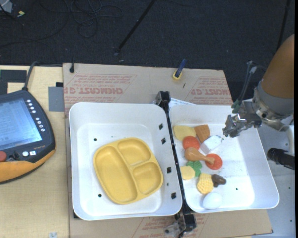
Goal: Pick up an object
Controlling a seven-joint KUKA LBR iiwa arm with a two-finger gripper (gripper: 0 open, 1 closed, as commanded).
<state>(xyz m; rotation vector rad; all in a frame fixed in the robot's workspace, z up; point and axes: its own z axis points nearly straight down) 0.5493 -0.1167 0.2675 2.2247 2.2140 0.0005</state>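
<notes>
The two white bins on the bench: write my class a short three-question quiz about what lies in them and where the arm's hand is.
1. True or false: the yellow divided tray lies in the left bin.
2. Multiple choice: which item sits nearest the right bin's front edge? A) the white egg B) the brown bread piece C) the red tomato
3. Fill in: the hand is above the ____ bin.

Key: 1 true; 2 A; 3 right.
</notes>
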